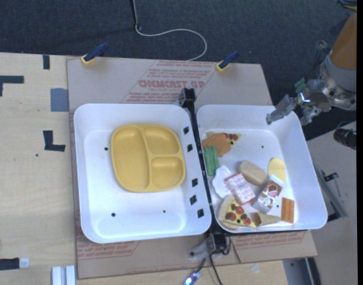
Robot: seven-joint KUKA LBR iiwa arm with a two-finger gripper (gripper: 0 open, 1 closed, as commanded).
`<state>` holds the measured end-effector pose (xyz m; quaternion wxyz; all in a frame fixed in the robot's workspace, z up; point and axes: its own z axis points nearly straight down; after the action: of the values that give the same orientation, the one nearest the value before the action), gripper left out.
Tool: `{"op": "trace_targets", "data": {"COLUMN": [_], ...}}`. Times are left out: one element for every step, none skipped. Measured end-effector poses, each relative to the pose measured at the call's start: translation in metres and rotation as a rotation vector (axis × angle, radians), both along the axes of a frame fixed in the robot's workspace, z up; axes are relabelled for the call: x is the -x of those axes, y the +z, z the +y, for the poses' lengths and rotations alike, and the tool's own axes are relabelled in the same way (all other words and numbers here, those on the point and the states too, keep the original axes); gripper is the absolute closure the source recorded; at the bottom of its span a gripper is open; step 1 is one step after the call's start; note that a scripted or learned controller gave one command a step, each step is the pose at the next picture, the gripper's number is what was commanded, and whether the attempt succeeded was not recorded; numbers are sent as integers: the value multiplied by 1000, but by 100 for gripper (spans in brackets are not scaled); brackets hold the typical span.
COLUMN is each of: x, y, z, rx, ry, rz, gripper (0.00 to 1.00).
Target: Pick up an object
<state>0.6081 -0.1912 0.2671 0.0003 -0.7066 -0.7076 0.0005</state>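
The table [27, 159] carries two white bins side by side. The left bin [92, 218] holds a yellow divided plate [148, 157], which lies flat near the bin's middle.

The right bin [309, 177] holds a crowd of toy food pieces, mostly in its lower half. A green piece [211, 160] lies close to the wall between the bins, with its long axis running from the far side to the near side. Just above it is an orange-brown piece [220, 141], pointing toward the right. A tan block [253, 173] lies near the middle, and its long axis is tilted, going down to the right. A pale yellow piece [277, 170] is just beside it on the right. A pizza slice [236, 214] rests at the near edge, next to a small orange piece [287, 209]. A pink and white packet [240, 187] lies between them.

The gripper [288, 110] hangs over the far right corner of the right bin, with nothing between its fingers. Whether the fingers are apart or together cannot be told.
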Motion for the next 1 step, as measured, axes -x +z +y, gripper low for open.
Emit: {"op": "trace_targets", "data": {"x": [0], "y": [10], "z": [1], "rx": [0], "ry": [2], "rz": [0], "gripper": [100]}}
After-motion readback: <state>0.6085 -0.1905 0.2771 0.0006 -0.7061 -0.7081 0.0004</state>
